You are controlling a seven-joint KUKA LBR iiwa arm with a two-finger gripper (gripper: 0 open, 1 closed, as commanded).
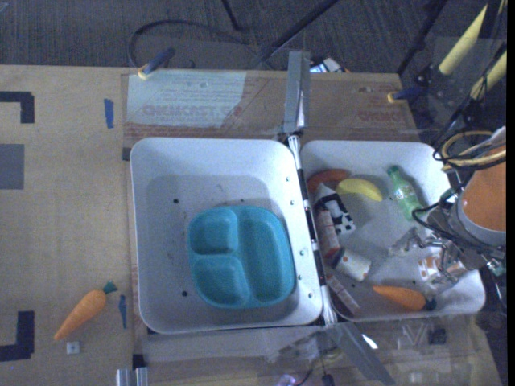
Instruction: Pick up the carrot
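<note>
Carrot (400, 297): orange, tapered, lying flat.

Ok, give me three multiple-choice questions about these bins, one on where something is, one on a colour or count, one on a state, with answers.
1. Where is the divided tray?
A. left bin
B. right bin
C. bench

2. How many carrots are in view?
A. one
B. two
C. four

3. How does the green bottle sit?
A. upright
B. lying on its side
C. held in the claw

Answers: 1 A, it rests on the left bin floor. 2 B, one carrot in the right bin, one carrot on the bench. 3 B, it lies flat on the right bin floor.
</note>
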